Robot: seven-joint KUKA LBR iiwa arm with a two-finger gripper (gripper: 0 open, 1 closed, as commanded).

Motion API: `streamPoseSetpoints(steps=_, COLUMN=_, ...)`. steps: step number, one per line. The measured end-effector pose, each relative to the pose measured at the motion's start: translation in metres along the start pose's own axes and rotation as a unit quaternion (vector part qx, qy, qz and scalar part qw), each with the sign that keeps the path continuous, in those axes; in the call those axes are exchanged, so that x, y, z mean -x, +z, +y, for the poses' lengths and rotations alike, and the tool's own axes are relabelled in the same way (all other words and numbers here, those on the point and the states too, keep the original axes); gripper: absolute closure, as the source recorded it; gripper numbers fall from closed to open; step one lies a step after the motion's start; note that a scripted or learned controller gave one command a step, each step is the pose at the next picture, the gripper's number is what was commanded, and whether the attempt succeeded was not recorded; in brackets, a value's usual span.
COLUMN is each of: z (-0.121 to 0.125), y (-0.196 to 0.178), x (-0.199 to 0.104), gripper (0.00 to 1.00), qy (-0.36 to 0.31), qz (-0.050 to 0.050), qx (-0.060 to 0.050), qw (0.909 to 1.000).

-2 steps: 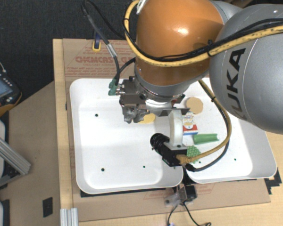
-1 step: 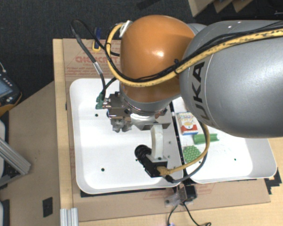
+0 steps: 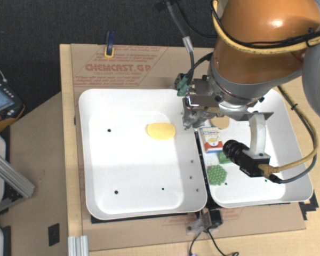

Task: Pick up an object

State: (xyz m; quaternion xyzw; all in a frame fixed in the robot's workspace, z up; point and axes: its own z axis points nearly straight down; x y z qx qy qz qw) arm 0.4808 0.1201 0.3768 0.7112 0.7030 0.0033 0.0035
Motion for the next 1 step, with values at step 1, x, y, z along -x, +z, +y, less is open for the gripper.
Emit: streamPoseSetpoints(steps=1, z=0.0008, y=-0.1054, x=0.0495, gripper=1.0, qy=-0.003, qz=0.001, qx=0.002, qw=1.0)
